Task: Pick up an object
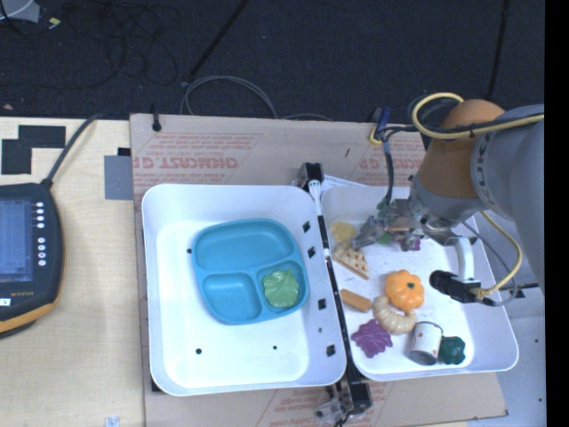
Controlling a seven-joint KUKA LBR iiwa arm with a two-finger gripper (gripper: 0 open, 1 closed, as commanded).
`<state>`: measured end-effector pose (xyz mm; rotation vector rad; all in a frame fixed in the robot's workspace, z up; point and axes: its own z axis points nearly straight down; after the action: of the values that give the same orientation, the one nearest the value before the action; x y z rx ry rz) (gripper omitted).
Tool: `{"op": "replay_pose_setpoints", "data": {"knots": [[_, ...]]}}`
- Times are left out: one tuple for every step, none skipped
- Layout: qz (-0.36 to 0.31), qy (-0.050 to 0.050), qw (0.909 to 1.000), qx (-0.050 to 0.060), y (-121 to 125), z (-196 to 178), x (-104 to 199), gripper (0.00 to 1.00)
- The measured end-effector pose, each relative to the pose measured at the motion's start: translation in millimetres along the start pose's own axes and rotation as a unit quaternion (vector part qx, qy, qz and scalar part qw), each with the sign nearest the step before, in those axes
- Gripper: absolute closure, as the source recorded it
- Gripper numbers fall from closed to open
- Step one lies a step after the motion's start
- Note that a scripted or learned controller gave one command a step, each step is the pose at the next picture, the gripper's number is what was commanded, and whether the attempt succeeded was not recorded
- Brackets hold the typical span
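Pumpkin untouched in right bin; gripper above cheese wedge, opening indiscernible.

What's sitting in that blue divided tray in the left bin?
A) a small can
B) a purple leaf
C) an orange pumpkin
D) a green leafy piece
D: a green leafy piece lies in the lower right compartment of the blue tray; the pumpkin is over in the right bin.

Dark carpeted floor strewn with black cables fills the top of the frame. Below it, a pale wooden bench carries a brown cardboard sheet, with an orange-edged handheld control pendant at left.
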<state>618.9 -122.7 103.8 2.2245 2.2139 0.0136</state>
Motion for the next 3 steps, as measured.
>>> {"op": "replay_pose_setpoints", "data": {"knots": [[-0.001,-0.002,1.0,-0.002,-50.3,10.0,-37.1,0.0],[0.0,-0.004,1.0,-0.003,-86.6,10.0,-21.0,0.0],[0.001,-0.001,1.0,-0.003,-84.6,-1.3,-19.9,1.0]]}}
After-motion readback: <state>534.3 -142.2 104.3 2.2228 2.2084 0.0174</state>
